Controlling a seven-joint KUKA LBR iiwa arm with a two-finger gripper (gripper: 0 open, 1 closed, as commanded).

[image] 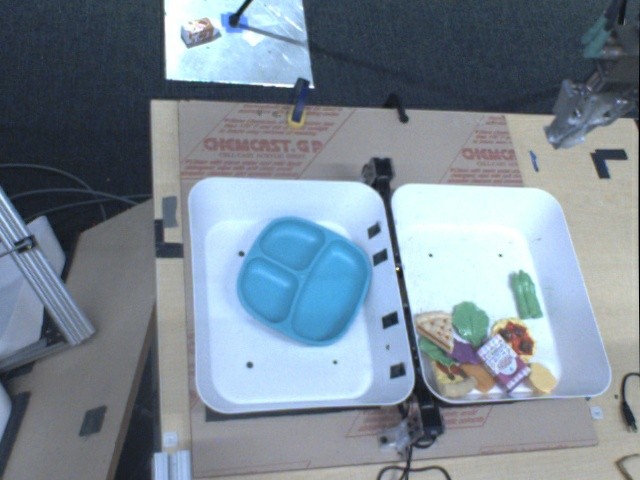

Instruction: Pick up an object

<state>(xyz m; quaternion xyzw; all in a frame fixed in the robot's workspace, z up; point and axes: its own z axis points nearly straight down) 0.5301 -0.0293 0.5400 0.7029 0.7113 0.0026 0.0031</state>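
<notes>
A pile of toy food lies in the near corner of the right bin (560, 228): a sandwich wedge (434, 328), a green leafy piece (470, 320), a pink and white carton (503, 359), a red and yellow piece (517, 334) and a yellow round piece (543, 377). A green pickle-like piece (527, 294) lies apart, a little further back. My gripper (583, 111) hangs at the upper right, high above the bench and beyond the right bin's far corner, with nothing seen in it.
The left bin (215, 218) holds a blue divided plate (304, 279). Black clips (381, 258) run along the seam between the bins. A shiny sheet (236, 28) with a small object lies on the floor at the back left. A metal frame (35, 278) stands at left.
</notes>
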